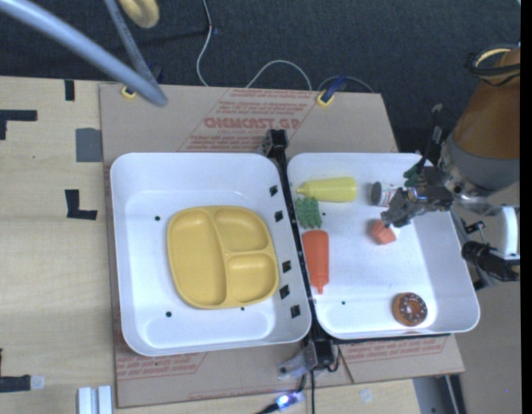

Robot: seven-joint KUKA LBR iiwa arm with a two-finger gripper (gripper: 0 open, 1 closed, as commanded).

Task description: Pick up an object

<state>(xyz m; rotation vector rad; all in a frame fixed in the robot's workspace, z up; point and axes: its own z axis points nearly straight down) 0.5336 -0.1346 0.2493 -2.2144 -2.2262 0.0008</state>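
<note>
The gripper (393, 216) is hovering low in the right bin (438, 317), right over the small red piece (384, 233) — whether it's gripping anything, I cannot tell. It's needing a straight, centred descent, clear of the corn (328, 189). The arm's body is blocking that bin's far corner.

The divided plate (222, 256) lies in the left bin (128, 179); in the right bin (447, 317) the corn (328, 190) lies far-left, the carrot (315, 255) nearer, the doughnut (409, 309) near-right.
</note>
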